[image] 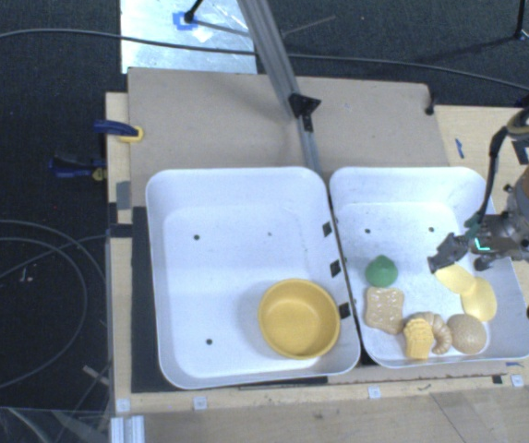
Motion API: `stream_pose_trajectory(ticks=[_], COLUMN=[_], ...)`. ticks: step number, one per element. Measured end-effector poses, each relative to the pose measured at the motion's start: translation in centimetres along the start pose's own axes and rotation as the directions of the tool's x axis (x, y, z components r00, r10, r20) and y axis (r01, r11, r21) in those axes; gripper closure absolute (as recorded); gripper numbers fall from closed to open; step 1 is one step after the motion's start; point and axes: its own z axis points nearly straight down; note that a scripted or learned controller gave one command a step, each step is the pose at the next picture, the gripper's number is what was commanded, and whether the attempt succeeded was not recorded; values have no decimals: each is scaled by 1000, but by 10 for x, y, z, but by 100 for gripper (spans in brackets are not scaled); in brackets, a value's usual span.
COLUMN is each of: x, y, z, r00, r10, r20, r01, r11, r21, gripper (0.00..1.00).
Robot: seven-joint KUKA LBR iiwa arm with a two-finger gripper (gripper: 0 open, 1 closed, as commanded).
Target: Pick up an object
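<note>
Both bins are plain white: the left bin [199, 247] carries a mustard-yellow bowl [299, 317], while the right bin [402, 192] has a dark green ball [381, 270], a tan cracker-like square [385, 308], a yellow corn cob [418, 338], a beige rounded piece [467, 332] and pale yellow slices [472, 289]. The pincer [462, 252] is dark grey with a small teal glow. The bench [246, 118] is cardboard brown.

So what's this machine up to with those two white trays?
The robot arm reaches in from the right, its gripper hovering low over the right bin, just above a pale yellow piece. Nothing is visibly held. A green ball, a tan cracker-like piece and other toy foods lie nearby. The left bin holds a yellow bowl.
</note>
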Motion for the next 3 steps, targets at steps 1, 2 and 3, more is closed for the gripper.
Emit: stream_pose_trajectory(ticks=[1, 2, 3], x=[0, 3, -1], y=[0, 9, -1], z=[0, 47, 98], r00=[1000, 1000, 1000], r10=[0, 3, 5], r20=[0, -1, -1], r01=[0, -3, -5], r11=[1000, 1000, 1000], r21=[-1, 4, 6], gripper=[0, 0, 0])
